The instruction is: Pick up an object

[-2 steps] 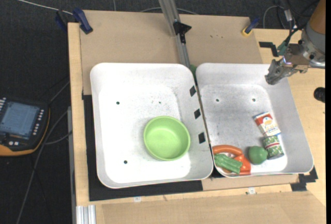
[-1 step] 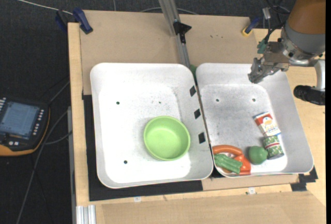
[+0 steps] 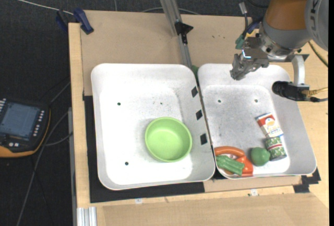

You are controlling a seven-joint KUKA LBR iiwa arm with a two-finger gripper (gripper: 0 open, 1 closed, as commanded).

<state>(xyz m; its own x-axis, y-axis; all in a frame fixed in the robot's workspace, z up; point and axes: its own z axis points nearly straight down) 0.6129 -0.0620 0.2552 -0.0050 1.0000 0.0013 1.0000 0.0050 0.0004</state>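
Green, red and white items are clustering at the right bin's [image 3: 229, 110] lower edge: a green ball [image 3: 259, 155], a small carton [image 3: 268, 125]. The gripper [image 3: 241, 71] is hovering near the upper rim, holding nothing; whether it is open I cannot tell. Crowding is risking a glancing, failed grasp.

Lime green bowl [image 3: 167, 139] in white left bin [image 3: 112, 89]; orange-banded grey arm [image 3: 292, 6].

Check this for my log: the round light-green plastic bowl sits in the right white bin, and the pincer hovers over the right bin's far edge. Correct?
Not quite. The camera view shows the round light-green plastic bowl in the left white bin, not the right white bin. The rest stands: the pincer hovers over the right bin's far edge.
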